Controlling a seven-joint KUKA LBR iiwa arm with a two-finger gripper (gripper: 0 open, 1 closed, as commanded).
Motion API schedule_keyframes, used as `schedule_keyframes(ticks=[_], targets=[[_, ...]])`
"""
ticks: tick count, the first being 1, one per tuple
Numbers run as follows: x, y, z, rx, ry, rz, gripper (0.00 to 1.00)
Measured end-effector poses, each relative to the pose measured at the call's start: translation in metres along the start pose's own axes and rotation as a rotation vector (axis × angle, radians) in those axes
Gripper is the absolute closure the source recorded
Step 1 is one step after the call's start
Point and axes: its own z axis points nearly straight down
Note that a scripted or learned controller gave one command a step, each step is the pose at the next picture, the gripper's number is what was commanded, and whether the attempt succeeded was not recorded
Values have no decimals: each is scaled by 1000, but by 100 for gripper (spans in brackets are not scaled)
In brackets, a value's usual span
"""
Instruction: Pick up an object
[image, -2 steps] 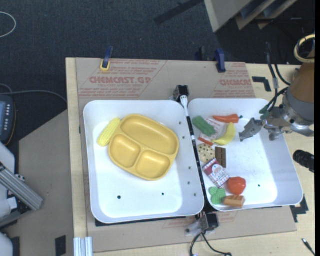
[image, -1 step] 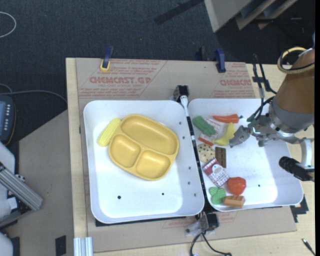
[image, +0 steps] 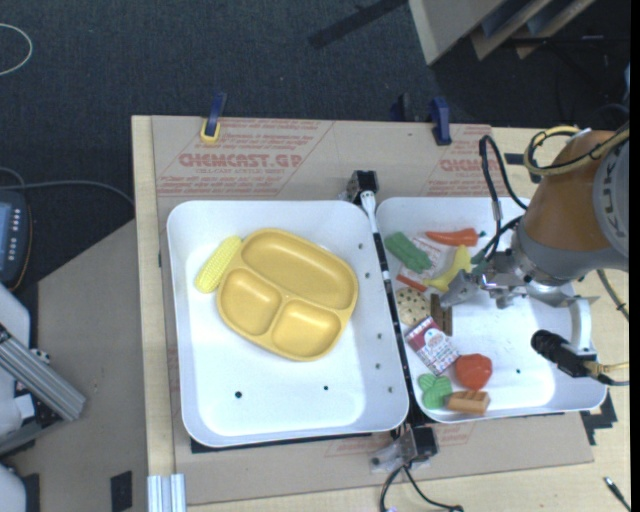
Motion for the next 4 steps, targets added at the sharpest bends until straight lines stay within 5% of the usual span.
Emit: schedule_keyframes(ticks=[1, 2, 4], targets=[[1, 2, 26, -6, 0, 0, 0], [1, 4, 12, -16, 0, 0, 100], [14, 6, -82, -12, -4, -2, 100]])
